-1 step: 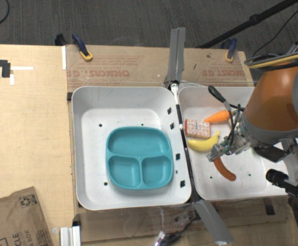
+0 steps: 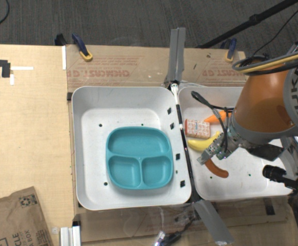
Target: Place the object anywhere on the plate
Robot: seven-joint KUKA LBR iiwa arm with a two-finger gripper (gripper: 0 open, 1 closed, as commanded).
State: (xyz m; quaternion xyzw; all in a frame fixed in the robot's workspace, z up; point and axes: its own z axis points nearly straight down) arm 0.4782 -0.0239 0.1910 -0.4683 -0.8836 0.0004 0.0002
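1. plate [image 2: 139,158] is the teal divided one, three compartments, sitting in the left bin [image 2: 87,137] with nothing on it yet.
2. the stuff to pick from is all in the right bin [image 2: 251,186]: a banana [image 2: 200,144], a small red and white box [image 2: 197,128] just behind it, something orange [image 2: 214,119] near the box, and a reddish sausage-looking thing [image 2: 218,170] closer to me.
3. my claw [image 2: 214,152] is low over that right bin, right at the banana's end and just above the sausage thing. honestly can't tell if it's open or closed, the wrist blocks the tips, and i don't see anything clearly held.
4. so i'd call this the grab stage, nothing carried over yet. my guess is banana or sausage is the target.
5. next move needs a confirmed grip, a lift high enough to clear the shared bin walls in the middle, then a slide left.
6. room-wise the plate has open bin floor around it, so the drop is forgiving. the tight bit is the clutter around the claw and that divider ridge [image 2: 182,137].
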